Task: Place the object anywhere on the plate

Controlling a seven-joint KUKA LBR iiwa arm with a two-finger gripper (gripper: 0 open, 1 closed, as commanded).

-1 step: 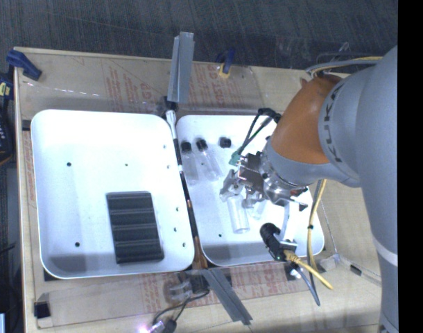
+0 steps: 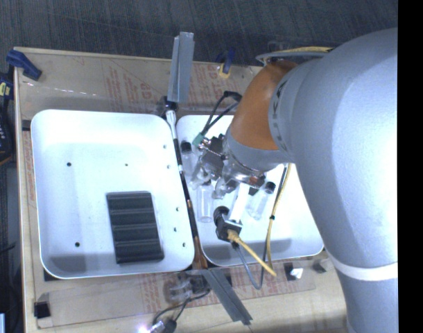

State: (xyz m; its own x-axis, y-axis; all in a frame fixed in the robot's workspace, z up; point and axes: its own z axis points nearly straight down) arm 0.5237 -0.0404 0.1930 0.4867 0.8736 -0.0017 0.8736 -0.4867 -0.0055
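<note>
A dark, ridged rectangular plate (image 2: 134, 226) lies flat in the left bin (image 2: 66, 137), towards its front. My gripper (image 2: 206, 194) is down in the right bin (image 2: 301, 238), close to that bin's left wall and just right of the divider. The grey arm with its orange band (image 2: 256, 120) covers most of the right bin. I cannot make out any object under or beside the gripper; the arm and wrist hide that area.
A grey metal bar (image 2: 180, 64) stands at the back between the two bins. Cables and a yellow wire (image 2: 270, 217) hang from the wrist over the right bin. Blue clamps (image 2: 23, 64) sit at the bench's back left corner.
</note>
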